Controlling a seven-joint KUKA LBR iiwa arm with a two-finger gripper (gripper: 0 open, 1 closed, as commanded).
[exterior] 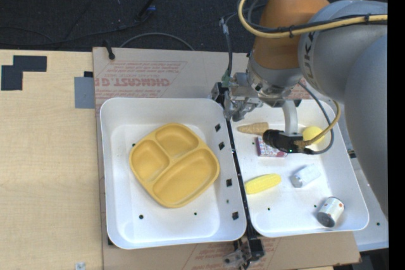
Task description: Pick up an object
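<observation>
A silver can (330, 212) is seen lying in the right bin (285, 218), nearer than the yellow corn cob (262, 184) and well to its right in the view. A small grey piece (304, 175) lies near the corn cob on the same side. Just beyond the corn cob a purple box (266, 148) is found, and farther back a yellow ball (313, 133) and a pale cone (253, 129). Left of the corn cob, a yellow divided plate (174, 164) lies in the left bin (120, 212). Farthest back, the gripper (239, 105) is held over the wall between the bins, close to the cone. Whether it is clenched or released cannot be told.
</observation>
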